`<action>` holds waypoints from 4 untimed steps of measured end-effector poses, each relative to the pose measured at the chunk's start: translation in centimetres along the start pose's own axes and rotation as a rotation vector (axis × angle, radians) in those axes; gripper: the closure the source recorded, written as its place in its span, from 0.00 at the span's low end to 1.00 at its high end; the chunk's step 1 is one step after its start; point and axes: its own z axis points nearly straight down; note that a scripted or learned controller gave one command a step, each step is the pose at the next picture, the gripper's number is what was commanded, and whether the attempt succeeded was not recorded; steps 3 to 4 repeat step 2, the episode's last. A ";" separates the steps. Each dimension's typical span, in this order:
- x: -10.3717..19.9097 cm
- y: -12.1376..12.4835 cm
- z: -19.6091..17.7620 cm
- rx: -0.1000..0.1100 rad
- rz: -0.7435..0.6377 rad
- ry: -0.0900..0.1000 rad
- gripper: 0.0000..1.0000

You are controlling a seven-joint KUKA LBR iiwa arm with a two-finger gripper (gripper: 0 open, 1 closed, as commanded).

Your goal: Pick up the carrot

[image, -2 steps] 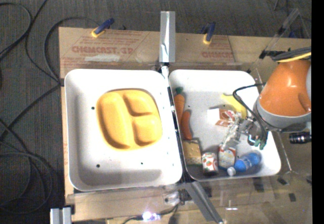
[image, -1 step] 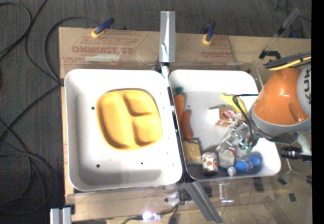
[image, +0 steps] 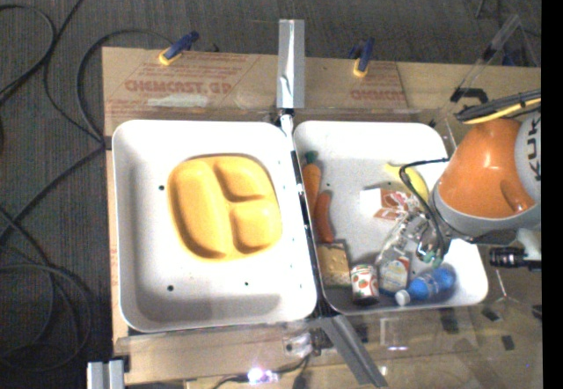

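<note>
A grey KUKA arm's two-finger gripper [image: 413,242] hangs over the cluttered near-right corner of the right white bin [image: 369,136], its grasp impossible to judge amid the tangle. The slim orange carrot [image: 310,181] lies well apart, tight against the bin's left wall beside a reddish sausage-shaped piece [image: 325,214]. A descent there risks striking the wall or seizing the neighbour; the yellow divided plate [image: 225,206] sits in the left bin

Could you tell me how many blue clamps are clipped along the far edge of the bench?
2: one clamp above the left bin, another clamp above the right bin.
</note>
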 end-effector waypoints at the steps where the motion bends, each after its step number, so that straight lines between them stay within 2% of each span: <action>1: -2.0 -4.3 -1.0 0.017 0.796 0.026 1.00; 4: -2.0 -4.2 -1.9 0.018 0.793 0.026 1.00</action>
